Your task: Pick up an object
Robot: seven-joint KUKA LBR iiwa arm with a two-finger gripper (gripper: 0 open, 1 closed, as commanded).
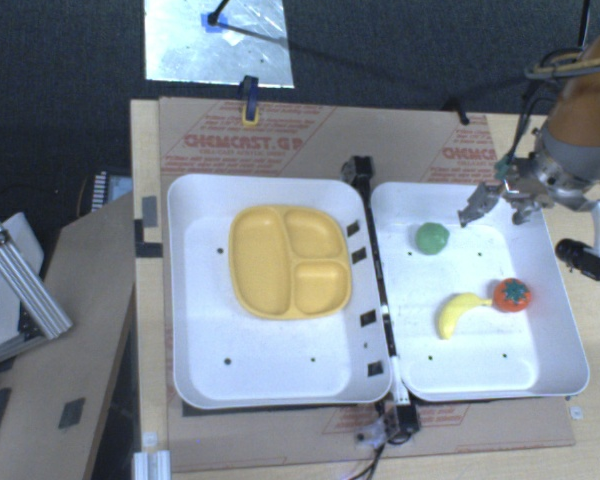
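**Gripper above the right bin, fruit untouched on the bin floor**

Cardboard sheeting printed with red lettering [250,140] lay under both bins and showed along the near edge of the bench. On it sat two shallow white plastic bins side by side, joined down the middle by a dark strip of clips.

Nearest in the right white bin [480,368] lay a small yellow toy banana [460,313], curved, with one tip touching a round orange-red toy tomato with a green top [511,295] just to its right. Farther back and toward the middle divider sat a round green toy ball-shaped fruit [432,237], well apart from the other two.

The left white bin [210,368] held a yellow plastic divided plate with three compartments [289,261], lying flat near the bin's centre — nothing rested in its compartments.

Beyond the green fruit, over the far right corner of the right bin, hung the grey two-finger gripper [495,208], reaching in from the right on the grey arm with its orange band [585,113]. Its two fingers stood spread apart with a gap between them, and nothing lay between them; it touched none of the three toys.

Farthest back, past the cardboard, a square silvery reflective sheet [220,28] lay on the dark floor.
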